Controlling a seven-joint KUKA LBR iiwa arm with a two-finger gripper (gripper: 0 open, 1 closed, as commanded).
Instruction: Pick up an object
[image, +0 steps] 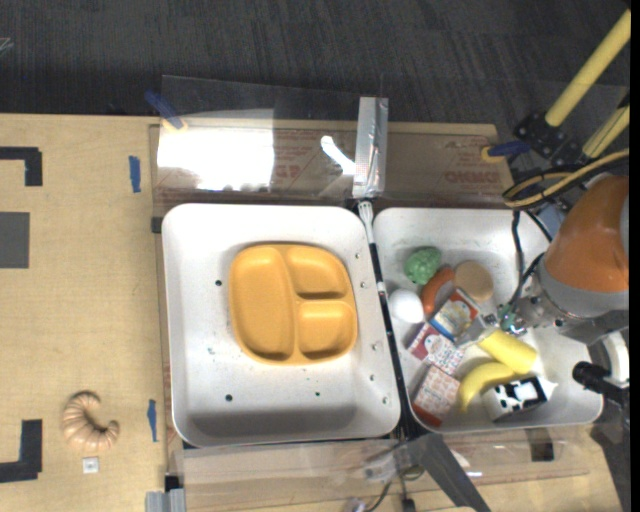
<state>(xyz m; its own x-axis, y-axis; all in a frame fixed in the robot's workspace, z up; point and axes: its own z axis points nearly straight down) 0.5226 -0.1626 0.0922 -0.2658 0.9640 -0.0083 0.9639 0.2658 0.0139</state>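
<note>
Descend slowly over banana (497, 365) lying amid clutter in right bin (580, 405), near its front edge, centring jaws (aperture cannot be determined) across its curve, clear of adjacent black-and-white toy (520, 394) and packets (438, 385).

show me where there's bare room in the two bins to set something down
Bare floor rings the orange three-compartment plastic tray in the left white bin, widest along its near edge. The right white bin is crowded: yellow banana, green broccoli toy, packets.
</note>
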